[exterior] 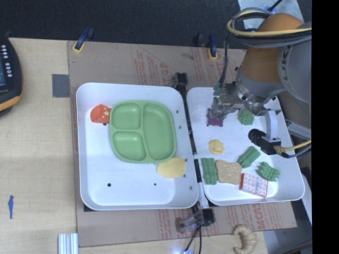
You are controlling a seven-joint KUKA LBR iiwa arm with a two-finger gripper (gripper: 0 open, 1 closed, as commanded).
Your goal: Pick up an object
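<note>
blue clamps on the cardboard sheet, black pendant far left

The brown cardboard sheet under the bins bears faint red printing, too blurred to read. The small red-and-white packet shows a pattern, with no legible words.

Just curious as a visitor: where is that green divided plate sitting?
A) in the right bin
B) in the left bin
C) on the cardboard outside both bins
B: the green divided plate lies inside the left bin, beside a yellow piece.
</note>
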